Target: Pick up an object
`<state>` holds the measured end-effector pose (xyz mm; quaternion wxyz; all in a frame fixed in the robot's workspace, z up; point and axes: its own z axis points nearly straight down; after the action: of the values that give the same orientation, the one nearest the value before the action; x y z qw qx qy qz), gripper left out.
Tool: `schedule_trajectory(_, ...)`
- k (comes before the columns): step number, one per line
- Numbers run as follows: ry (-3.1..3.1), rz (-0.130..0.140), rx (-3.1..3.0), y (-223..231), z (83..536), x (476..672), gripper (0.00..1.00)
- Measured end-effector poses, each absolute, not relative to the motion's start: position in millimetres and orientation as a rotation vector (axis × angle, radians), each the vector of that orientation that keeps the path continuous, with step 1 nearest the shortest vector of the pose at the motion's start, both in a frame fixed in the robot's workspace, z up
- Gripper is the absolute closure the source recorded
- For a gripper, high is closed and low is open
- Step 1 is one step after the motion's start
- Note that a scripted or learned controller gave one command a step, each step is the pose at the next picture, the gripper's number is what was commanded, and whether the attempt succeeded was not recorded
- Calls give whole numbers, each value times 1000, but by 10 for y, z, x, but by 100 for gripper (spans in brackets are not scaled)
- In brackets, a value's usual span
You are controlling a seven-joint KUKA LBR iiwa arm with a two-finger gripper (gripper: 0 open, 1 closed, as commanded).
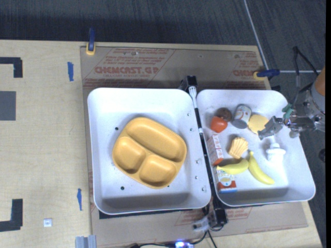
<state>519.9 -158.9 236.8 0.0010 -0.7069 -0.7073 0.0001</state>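
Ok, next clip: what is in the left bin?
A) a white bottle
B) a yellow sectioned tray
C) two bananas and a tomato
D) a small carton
B. The left bin holds a yellow sectioned tray, while the bananas, tomato, white bottle and small carton all lie in the right bin.

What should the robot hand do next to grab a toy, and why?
Probably lower toward the small white bottle. The gripper hovers at the right bin's right side with nothing between its fingers, and that bottle looks like the nearest toy below it.
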Motion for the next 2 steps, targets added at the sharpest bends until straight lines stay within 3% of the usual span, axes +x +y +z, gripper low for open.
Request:
schedule_trajectory(1,-2220,1,-2221,-1418,1067,5094,0)
schedule_trajectory(2,-2224,-4,-2223,-935,862,4805,0)
